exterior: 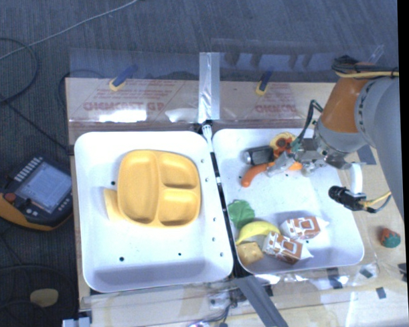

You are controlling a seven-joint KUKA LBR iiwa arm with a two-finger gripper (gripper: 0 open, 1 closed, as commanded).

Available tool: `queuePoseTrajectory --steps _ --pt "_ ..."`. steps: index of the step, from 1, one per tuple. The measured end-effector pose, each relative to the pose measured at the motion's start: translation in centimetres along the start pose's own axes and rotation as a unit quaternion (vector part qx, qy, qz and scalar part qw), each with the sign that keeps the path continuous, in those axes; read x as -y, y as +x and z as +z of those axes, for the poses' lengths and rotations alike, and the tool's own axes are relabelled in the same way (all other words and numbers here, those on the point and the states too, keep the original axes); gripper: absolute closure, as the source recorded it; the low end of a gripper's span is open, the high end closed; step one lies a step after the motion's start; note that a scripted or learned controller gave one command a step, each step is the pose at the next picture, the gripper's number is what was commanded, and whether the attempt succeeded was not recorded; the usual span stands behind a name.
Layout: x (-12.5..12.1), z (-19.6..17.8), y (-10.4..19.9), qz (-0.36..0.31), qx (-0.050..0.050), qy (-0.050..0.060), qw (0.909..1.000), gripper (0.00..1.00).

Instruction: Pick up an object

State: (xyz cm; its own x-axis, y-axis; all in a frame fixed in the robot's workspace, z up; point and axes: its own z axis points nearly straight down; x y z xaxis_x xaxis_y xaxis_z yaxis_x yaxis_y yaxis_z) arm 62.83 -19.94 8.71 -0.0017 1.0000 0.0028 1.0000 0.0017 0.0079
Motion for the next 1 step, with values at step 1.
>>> queuePoseTrajectory --steps 1 --pt "1.04 -2.06 2.82 -0.117 0.000 0.008 0.9931 0.00"
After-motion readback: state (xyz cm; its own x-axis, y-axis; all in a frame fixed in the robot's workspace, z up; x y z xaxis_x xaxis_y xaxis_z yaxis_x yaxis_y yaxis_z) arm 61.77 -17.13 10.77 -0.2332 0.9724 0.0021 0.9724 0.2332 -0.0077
